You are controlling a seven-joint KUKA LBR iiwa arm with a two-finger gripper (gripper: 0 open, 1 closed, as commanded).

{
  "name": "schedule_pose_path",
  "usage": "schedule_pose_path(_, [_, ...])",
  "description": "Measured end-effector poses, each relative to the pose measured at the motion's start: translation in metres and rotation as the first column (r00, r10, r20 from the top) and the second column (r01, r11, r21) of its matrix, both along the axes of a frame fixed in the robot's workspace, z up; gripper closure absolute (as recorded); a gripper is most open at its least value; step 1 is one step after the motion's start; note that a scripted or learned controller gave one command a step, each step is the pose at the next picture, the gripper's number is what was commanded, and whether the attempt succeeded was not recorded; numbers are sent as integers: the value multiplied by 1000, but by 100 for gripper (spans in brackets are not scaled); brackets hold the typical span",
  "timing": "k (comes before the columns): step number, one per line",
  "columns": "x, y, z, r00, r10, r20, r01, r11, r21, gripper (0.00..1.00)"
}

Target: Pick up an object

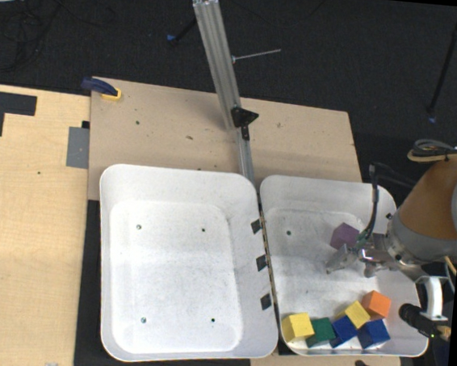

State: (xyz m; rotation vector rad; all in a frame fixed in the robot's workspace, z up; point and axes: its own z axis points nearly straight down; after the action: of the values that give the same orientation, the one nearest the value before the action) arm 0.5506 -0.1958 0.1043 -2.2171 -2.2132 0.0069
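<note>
A purple block (343, 235) lies in the right bin (307, 203), near its middle. My gripper (351, 267) reaches in from the right and hangs low over the bin floor, just below and to the right of that block. Its two fingers stand apart, so it is open, and nothing shows between them. The purple block sits beside the left finger (335, 265), close to or touching the gripper body. Along the bin's front edge lie several blocks: a yellow one (298, 324), a green one (321, 332), a blue one (344, 331), and an orange one (376, 303).
The left bin (120, 207) stands next to the right one, with black clips (260, 261) along the shared rim. A slanted aluminium bar (221, 64) rises behind the bins. The arm's orange band (434, 200) overhangs the right bin's right rim.
</note>
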Motion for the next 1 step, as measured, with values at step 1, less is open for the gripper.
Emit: schedule_pose_path(1, [0, 0, -13, 1000, -2, 7, 2, 1000, -2, 0])
